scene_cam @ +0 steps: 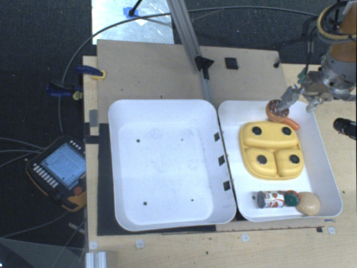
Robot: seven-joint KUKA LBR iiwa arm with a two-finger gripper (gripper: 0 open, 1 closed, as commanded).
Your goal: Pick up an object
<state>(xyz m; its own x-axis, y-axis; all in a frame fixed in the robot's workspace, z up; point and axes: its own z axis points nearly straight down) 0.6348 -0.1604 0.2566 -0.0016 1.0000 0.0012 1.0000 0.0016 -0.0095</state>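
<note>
Down at the front of the right bin [333, 193] lie two small things side by side: a little bottle [274, 199] on its side and a round tan ball [308, 203], touching each other. The bottle points left to right, with a dark cap at its left end and a red and white label. The label has marks on it, but they are too small for me to read.

Just behind them sits a big yellow toy [271, 148] with four black dots on top. It takes up the middle of that bin.

At the far edge of the yellow toy is a small brown and orange ring [277, 113], like a tiny donut. It touches the toy's back edge. This looks like the thing to pick.

The gripper [291, 97] comes in from the right on the grey arm [338, 66] with its orange band. Its tip hangs just above and to the right of the ring, very close. The ring lies down and to the left of the fingers. I cannot tell if the fingers are apart or pressed together, and I cannot see the ring between them.

I think the next move needs a short drop, a bit to the left. The yellow toy is so near that it may get bumped.

The left bin [120, 127] sits beside it on the table [150, 71]. A handheld screen [60, 168] lies off to the left.
</note>
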